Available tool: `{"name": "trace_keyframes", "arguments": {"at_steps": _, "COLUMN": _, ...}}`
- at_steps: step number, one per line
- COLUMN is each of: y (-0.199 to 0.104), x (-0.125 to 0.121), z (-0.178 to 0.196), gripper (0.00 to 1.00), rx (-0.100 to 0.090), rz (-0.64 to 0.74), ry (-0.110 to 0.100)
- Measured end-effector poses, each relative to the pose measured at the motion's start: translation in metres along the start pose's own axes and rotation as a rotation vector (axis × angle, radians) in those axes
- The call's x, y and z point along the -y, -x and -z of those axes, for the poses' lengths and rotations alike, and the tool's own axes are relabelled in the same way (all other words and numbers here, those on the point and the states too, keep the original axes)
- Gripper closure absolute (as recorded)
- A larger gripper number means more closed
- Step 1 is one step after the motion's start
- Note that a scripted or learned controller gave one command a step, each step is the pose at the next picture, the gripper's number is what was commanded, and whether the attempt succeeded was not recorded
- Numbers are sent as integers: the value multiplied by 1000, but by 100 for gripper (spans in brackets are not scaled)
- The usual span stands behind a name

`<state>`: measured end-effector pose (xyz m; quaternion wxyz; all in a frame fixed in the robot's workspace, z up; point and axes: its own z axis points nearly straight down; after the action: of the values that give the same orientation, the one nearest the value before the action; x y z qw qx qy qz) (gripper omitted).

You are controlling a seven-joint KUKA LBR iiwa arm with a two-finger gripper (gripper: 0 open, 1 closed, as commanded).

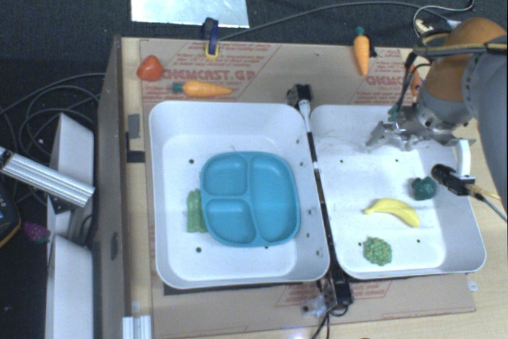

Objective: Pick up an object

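The arm [476, 63] comes in from the right side and bends down over the far part of the right-hand bin. An orange band [476, 34] wraps it above the wrist, with the grey body just below, bulky and rounded. From the wrist the gripper [389, 135] hangs low and angles toward the left, its metal fingers [377, 140] pointing down and leftward, close to the white floor beneath. Nothing sits between the fingers. They are small and glinting from here, so how wide they stand is hard to say.
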<state>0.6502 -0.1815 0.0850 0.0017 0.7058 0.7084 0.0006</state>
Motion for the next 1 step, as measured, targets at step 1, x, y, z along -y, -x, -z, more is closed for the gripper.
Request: {"name": "trace_keyframes", "arguments": {"at_steps": 1, "y": 24, "x": -19, "z": 1, "gripper": 0, "rx": -3, "rz": 1, "ry": -2}}
